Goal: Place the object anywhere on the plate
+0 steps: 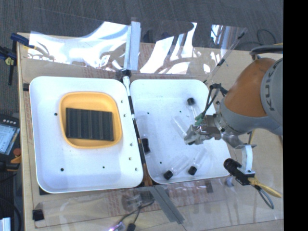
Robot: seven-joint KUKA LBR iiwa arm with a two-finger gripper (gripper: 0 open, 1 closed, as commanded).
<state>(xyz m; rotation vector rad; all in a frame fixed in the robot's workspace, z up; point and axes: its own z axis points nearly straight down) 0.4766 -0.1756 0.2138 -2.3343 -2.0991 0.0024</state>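
Jaws [194, 134] low over the middle of the right bin [159, 93], my wrist coming in from the right. Whether anything sits between them, or how wide they stand, I cannot tell from this slant; the metal tips blur into the white floor.

Objects in this bin look like clear plastic tubes with black caps. One tube [184, 165] lies just below my jaws, near the bin's front edge, long axis running diagonally, a black cap at each end as far as I can judge. Another black cap [190, 100] sits above my jaws toward the back (its clear body is nearly invisible against the white).

The plate [90, 121] is in the left bin [43, 167]: yellow, rounded-rectangular, smooth raised rim, dark ribbed inset in its centre. It lies well to the left of my jaws, across the divider between the bins.

My guess: grasp not confirmed; carry leftward remains.
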